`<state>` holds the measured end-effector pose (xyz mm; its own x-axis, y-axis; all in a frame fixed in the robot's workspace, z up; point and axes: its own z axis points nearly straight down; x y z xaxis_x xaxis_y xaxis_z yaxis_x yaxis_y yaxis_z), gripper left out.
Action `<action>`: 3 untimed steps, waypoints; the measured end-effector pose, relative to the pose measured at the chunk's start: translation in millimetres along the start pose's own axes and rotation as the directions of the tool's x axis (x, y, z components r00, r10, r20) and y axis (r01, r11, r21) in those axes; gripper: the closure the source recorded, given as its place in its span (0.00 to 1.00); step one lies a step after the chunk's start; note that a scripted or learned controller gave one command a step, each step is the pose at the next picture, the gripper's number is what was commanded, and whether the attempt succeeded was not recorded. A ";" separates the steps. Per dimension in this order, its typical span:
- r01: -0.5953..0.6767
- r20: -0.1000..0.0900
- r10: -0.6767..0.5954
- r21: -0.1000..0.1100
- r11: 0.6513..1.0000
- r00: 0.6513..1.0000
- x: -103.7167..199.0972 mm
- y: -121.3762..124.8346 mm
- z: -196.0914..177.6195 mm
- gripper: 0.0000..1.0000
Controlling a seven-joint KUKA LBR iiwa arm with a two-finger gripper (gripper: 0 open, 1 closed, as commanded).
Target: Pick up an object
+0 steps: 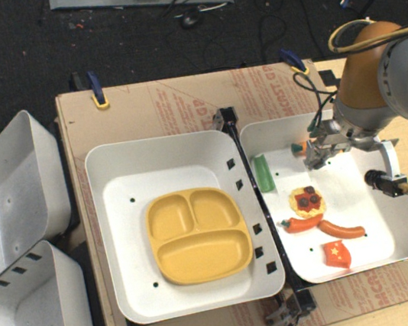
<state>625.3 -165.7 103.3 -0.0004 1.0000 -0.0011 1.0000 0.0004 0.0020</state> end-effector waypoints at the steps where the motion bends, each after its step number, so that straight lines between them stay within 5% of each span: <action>1: 0.001 0.001 -0.001 -0.005 1.000 1.000 -0.9 -0.9 -64.0 1.00; 2: 0.002 0.001 -0.002 -0.005 1.000 1.000 -1.3 0.6 -110.8 1.00; 3: 0.007 -0.003 -0.007 0.003 1.000 1.000 55.7 0.8 -103.7 1.00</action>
<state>625.9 -109.9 206.9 -0.0078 1.0000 0.0016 1.0000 0.0078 -0.0015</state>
